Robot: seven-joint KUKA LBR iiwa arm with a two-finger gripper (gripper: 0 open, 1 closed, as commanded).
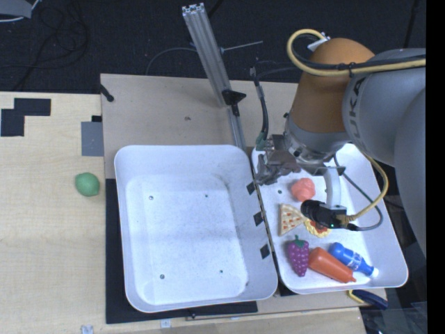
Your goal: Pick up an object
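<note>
My gripper (267,167) hangs low over the far left part of the right bin (389,256), close to the divide between the two bins. Nothing shows between its tips. A salmon-pink round toy (302,188) lies just right of it. Nearer the front lie a pizza slice (290,219), a purple bunch of grapes (298,255), an orange carrot (330,265) and a blue bottle (352,259). A small yellow and red toy (318,229) sits beside the pizza slice, partly hidden.
The left bin (132,179) stands beside the right one. A green ball (87,184) rests on the bench to the left of both bins. A slanted aluminium post (212,54) rises behind the bins, near the arm.
</note>
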